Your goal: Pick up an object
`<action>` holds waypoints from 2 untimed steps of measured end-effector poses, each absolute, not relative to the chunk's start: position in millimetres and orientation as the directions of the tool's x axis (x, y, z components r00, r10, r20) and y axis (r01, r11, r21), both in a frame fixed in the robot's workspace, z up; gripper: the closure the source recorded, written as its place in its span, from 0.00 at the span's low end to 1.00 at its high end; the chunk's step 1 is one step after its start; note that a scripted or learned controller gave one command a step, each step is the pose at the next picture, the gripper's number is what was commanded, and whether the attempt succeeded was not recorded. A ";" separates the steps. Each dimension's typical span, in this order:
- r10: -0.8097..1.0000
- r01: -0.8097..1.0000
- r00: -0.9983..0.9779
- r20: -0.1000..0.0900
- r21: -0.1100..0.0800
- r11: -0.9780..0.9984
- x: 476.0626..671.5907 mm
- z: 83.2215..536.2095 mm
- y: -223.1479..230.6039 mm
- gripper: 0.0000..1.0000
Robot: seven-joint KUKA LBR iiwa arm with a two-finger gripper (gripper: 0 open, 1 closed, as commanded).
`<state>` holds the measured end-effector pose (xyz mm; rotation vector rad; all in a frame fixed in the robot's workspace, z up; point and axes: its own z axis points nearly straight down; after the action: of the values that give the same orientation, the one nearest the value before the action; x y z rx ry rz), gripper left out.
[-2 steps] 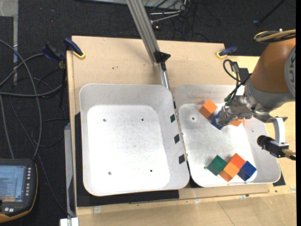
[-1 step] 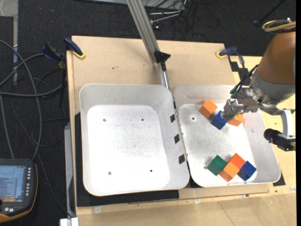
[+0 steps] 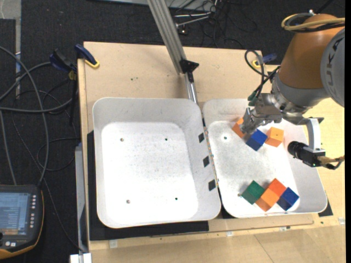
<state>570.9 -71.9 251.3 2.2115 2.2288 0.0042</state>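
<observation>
Two-finger gripper (image 3: 251,123) low in right shallow white bin (image 3: 227,153), grip state indeterminate; blue cube (image 3: 255,140) just below; tan wooden bench (image 3: 137,64) beneath, black floor around

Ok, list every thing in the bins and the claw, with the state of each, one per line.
Claw: low in the right bin, at the upper blocks.
Blue block: loose, tilted, just below the claw.
Small orange block: loose, right of the blue block.
Orange piece: part hidden by the claw.
Green block: at the front, touching the orange block.
Orange block: between green and dark blue.
Dark blue block: touching the orange block.
</observation>
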 end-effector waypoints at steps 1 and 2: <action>1.000 1.000 -0.008 0.001 0.001 0.008 589.3 238.0 -23.5 1.00; 1.000 1.000 -0.008 0.001 0.000 0.008 596.5 226.5 29.4 1.00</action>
<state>596.5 29.4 226.5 2.2132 2.2308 0.0007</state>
